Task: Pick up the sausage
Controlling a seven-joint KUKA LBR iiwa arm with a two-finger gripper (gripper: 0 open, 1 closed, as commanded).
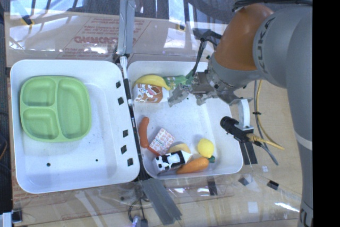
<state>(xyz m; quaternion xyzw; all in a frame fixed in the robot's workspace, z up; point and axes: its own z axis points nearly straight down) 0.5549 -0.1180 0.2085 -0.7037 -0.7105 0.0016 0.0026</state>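
Observation:
The sausage (143,132) is a short red-orange link lying lengthwise against the left wall of the right bin (226,138). My gripper (179,94) hovers over the upper middle of that bin, pointing left, up and to the right of the sausage and well apart from it. Nothing shows in its grasp. It is close to a banana (151,81) and a small orange-and-white carton (149,94).
Near the sausage lie a pink-patterned packet (162,141), a black-and-white toy (172,159), a carrot (192,165) and a lemon (205,147). A green piece (182,81) sits by the banana. The left bin (64,165) holds a green divided plate (54,108).

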